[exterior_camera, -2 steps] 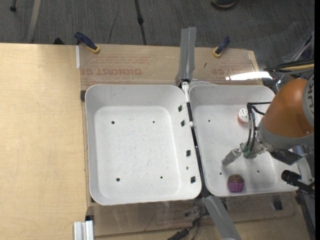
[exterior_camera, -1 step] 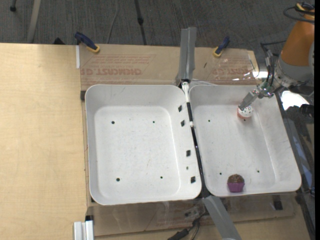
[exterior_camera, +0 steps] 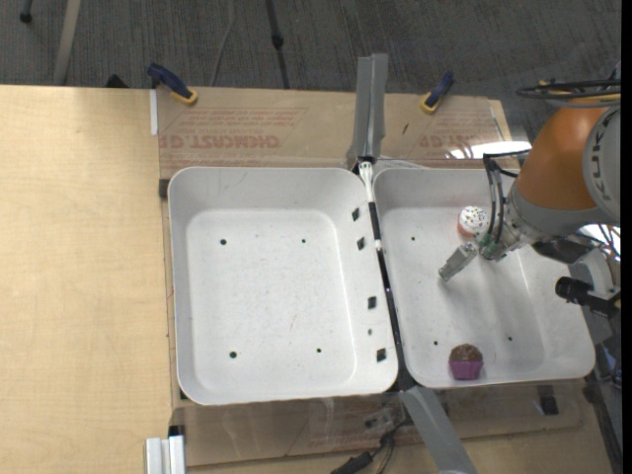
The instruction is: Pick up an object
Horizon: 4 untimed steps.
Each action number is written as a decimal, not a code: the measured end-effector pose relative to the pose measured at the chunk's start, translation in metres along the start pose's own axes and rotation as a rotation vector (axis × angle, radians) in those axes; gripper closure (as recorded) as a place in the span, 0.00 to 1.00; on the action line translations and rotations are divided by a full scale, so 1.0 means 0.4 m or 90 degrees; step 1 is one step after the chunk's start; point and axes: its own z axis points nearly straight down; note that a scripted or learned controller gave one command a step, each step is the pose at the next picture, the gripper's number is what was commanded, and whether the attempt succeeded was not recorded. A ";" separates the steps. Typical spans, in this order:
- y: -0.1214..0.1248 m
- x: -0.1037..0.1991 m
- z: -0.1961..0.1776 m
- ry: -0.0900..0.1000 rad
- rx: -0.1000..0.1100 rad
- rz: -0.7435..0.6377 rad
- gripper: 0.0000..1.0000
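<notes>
Looking down at the bench, I see my gripper (exterior_camera: pixel 462 261) low inside the right bin (exterior_camera: pixel 553 363). I cannot tell if it is open or shut, because that part looks small and grey from up here.

A little ball (exterior_camera: pixel 472 221), white and pink with dots, sits just above and a bit to the right of the gripper tip, very close to it. It does not look held. A purple cupcake toy (exterior_camera: pixel 466 361) sits well below the tip, near the front wall of the same bin. The left bin (exterior_camera: pixel 183 294) is far off to the other side.

I think the ball is the closest thing to try. To do it well, I would line the tip up right over the middle of the ball, because a round thing can roll away if I bump its side. Then I would go down slowly and squeeze softly.
</notes>
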 end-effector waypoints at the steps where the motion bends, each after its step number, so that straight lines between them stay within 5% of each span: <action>1: 0.121 -0.206 -0.005 0.001 0.001 -0.174 0.00; 2: -0.037 0.017 -0.004 -0.001 -0.002 -0.309 0.00; 3: -0.174 0.208 0.000 0.000 -0.001 -0.279 0.00; 4: -0.094 0.046 -0.106 -0.003 -0.002 -0.235 0.00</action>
